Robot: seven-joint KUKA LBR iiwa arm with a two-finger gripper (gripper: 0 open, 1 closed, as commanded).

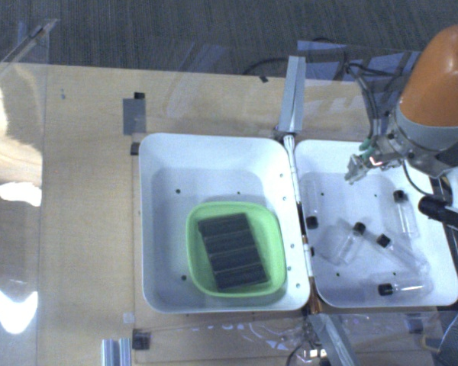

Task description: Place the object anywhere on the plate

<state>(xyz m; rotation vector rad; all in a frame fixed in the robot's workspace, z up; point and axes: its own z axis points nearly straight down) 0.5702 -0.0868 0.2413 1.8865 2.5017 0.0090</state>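
A green plate (272, 235) lies in the left bin (160, 204), toward its front right. A dark grey ribbed rectangular block (230, 251) rests flat on the plate, covering most of its middle. My gripper (362, 165) hangs over the back of the right bin (324, 162), below the arm's orange band (440, 67), well to the right of the plate. Nothing shows in the gripper.
Several clear vials with black caps lie scattered in the right bin, among them one (340, 244) near the middle, one (404, 216) at the right and one (403, 287) at the front. A grey metal divider (292, 97) runs back from between the bins.
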